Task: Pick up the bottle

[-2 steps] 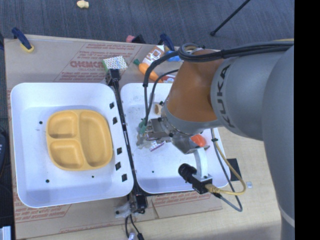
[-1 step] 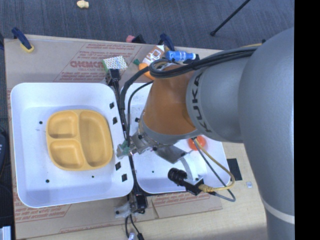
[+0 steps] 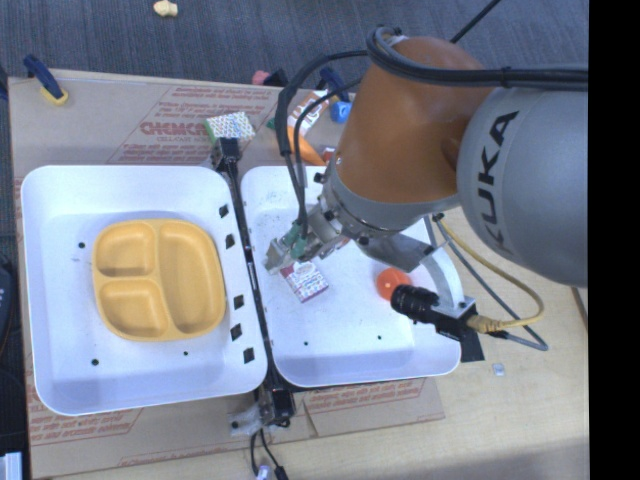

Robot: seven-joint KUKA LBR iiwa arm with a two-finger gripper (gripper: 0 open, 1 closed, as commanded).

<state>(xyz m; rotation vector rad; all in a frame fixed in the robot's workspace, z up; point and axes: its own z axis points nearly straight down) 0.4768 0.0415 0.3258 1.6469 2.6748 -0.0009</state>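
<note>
Landmark: the right bin (image 3: 420, 363) is taken as the reference for every place below; it is 1 of 2 shallow white bins set side by side on the desk (image 3: 130, 133).
Arm: the grey arm (image 3: 520, 178) with its orange band (image 3: 410, 118) is seen hanging over the upper half of the right bin, and much of that bin's floor is hidden by it.
Pincer: the pincer (image 3: 298, 240) is seen low over the left part of the right bin, close to the wall shared with the other bin; how far it is opened cannot be told, and whether anything is held in it cannot be told either.
Bottle: no shape in the right bin can be made out with certainty as the bottle; its place cannot be told.
Packet: a small red and white packet (image 3: 306, 282) is seen lying flat on the floor of the right bin, just below the pincer.
Orange object: a small round orange object (image 3: 388, 284) is seen on the right bin's floor, to the right of the packet, partly covered by the arm.
Left bin: the left bin (image 3: 60, 368) is set touching the right bin's left wall.
Tray: 1 yellow tray (image 3: 158, 278) with 3 compartments is seen resting in the left bin, well apart from the right bin's contents.
Cables: black cables (image 3: 290, 118) are seen running from the arm down toward the right bin's upper left corner.
</note>
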